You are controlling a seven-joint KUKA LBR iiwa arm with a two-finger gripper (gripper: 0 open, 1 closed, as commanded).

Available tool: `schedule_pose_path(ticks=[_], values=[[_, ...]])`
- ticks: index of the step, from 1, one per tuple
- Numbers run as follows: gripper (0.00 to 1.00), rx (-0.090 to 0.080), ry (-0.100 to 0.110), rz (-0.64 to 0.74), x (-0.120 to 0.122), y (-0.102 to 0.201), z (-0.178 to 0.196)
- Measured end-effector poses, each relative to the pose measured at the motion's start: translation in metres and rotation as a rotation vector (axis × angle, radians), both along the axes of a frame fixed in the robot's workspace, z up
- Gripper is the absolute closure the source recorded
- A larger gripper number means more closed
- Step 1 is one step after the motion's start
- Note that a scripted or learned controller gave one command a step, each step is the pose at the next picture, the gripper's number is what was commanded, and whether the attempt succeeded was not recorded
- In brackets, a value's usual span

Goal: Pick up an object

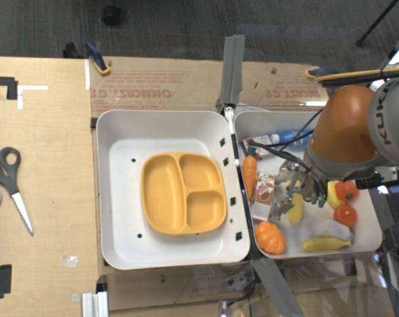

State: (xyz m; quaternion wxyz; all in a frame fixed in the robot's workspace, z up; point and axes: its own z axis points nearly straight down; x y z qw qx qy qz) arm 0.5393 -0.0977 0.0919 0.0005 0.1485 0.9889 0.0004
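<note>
Fingers low in right bin (spread indiscernible), perhaps touching a yellow toy; "KUKA" partly legible on arm.

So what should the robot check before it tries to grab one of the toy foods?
1. Gripper is over the right bin where the toys lie: ok.
2. A toy sits right by it, the small yellow piece: ok.
3. Something already between the fingers: cannot tell, the arm's orange band and cables crowd the view.
4. Room around the target: not ok, the picture card and carrot lie close by.
5. Other toys to try, the banana, the pumpkin and two tomatoes: ok.
6. Left bin with the yellow divided plate is out of the arm's way: ok.
</note>
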Motion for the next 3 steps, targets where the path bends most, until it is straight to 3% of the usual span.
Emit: schedule_pose_path(ticks=[1,2,3], values=[[1.0,-0.001,-0.003,0.002,0.001,0.0,0.01],[1.0,-0.002,0.001,-0.259,-0.013,0.005,0.0],[1.0,-0.002,0.001,-0.595,-0.004,0.001,-0.001]])
